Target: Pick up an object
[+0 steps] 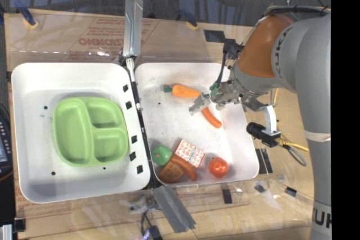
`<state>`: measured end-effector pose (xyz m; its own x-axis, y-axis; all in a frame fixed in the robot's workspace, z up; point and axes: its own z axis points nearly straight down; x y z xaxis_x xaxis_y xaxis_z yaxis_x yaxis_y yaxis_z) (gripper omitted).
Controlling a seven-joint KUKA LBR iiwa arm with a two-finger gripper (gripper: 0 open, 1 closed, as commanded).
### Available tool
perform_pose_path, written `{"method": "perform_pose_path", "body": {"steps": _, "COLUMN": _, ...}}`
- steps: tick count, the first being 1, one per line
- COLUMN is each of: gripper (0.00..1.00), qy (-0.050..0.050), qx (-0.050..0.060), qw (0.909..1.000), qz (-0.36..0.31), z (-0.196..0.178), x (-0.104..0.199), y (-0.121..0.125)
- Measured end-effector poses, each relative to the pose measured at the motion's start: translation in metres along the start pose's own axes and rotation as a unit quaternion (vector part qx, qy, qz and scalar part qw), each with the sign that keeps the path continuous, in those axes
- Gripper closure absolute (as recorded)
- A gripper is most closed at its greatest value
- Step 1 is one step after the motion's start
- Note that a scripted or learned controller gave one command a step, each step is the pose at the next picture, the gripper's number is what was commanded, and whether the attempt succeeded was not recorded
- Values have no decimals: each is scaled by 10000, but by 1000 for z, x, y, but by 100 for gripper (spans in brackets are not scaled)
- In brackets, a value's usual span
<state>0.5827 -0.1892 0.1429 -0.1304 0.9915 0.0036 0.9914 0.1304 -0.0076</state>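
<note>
Right under the gripper (203,104) lies the nearest candidate, a small orange-red sausage-shaped toy (212,117), on the floor of the right white bin (163,137), its upper end just beside the fingertips and its length running away down and to the right. It looks like a light moulded plastic piece: stiff, smooth, rounded, likely to roll or squirt out of a pinch taken near an end. My judgement is that the best hold is across its narrow middle, fingers square to its long axis. The fingers look spread and nothing sits between them, so the gripper is empty.

Just beyond the fingertips, up and to the left, is an orange plastic carrot with a green tip (184,91), similarly light and slick, tapered, so best taken at its thicker part. Well below the gripper, along the bin's near wall, sit a red toy tomato (218,167), a patterned red-and-white box (189,153), a brown bun-like toy (172,171) and a green round toy (162,153), crowded together. Far to the left, in the other white bin (28,177), rests a light green divided plate (90,131).
</note>
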Motion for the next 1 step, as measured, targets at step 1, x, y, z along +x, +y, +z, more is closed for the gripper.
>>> {"method": "perform_pose_path", "body": {"steps": 1, "gripper": 0, "qy": -22, "qx": -27, "qw": 9969, "qz": -790, "z": -92, "x": 1, "y": -3}}
